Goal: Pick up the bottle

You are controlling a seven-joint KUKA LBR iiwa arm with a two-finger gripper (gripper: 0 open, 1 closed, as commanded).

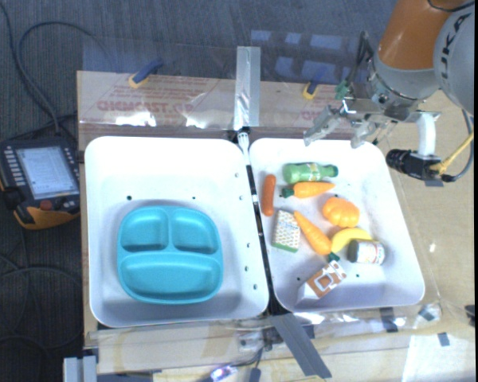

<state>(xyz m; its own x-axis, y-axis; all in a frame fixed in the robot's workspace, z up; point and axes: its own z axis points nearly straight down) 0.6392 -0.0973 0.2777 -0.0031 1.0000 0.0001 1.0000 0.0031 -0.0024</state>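
Hanging over the far edge of the right bin, the gripper has its two fingers spread wide apart with nothing between them. Just below it, inside the bin near the far wall, lies the green bottle. It rests on its side with its long axis running left to right across the view, its narrower cap end pointing right. A small carrot lies just beside it on the near side, roughly parallel. Farther on are an orange pumpkin-like fruit, a banana, a longer carrot and a jar. The left bin holds a blue divided plate.
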